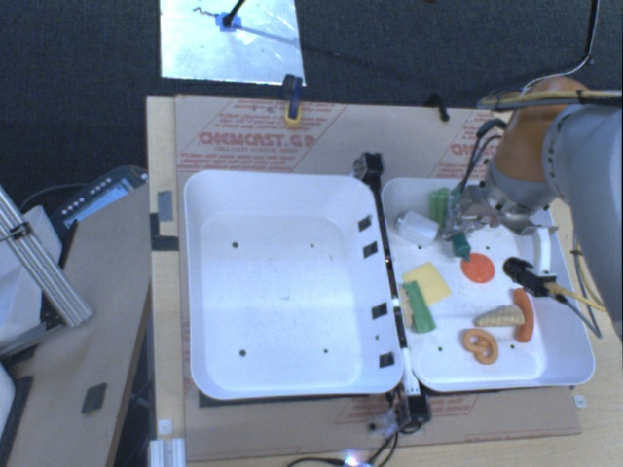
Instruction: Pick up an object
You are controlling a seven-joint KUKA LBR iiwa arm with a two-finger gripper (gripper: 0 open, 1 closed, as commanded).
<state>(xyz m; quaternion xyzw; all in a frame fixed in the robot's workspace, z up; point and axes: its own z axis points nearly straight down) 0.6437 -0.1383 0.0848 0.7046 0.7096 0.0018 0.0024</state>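
- The light over my bench is even and fairly bright, with a cool, slightly bluish cast.
- Both white bins, the left bin (282,290) and the right bin (545,358), read close to overexposed, so their inner walls show little shading.
- A metallic sheet (231,27) at the far left throws strong glare, washed pale across its middle.
- Shadows are soft and short; a thin dark one lies across that sheet.
- My arm (574,154) at the right looks softly blurred, perhaps from motion.
- The dark floor (78,66) around the bench is grainy and dim.
- Small items in the right bin are coarse, with fuzzy edges.
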